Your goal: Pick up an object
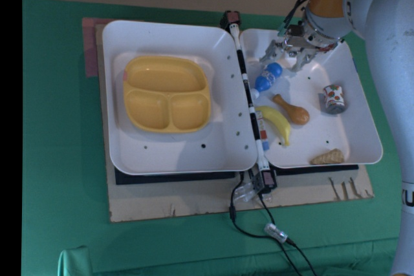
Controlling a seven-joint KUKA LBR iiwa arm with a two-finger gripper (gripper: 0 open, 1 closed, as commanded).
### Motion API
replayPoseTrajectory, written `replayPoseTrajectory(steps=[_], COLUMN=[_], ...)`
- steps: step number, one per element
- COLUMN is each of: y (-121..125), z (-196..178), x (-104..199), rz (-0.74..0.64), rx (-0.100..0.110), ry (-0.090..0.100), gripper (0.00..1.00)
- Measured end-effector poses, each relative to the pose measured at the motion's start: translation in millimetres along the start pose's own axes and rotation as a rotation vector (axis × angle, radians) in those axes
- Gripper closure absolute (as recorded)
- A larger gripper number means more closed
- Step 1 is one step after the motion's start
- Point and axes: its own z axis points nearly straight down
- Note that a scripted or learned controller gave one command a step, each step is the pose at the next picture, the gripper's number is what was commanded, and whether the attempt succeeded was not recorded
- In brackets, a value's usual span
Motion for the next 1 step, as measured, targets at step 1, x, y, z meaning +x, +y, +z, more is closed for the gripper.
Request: replayPoseTrajectory(steps=[1], y=[3.8], z=[-19.0], x=[-3.4], rz=[0.006], rx=[-0.018], ry=[-0.007], gripper=[1.0])
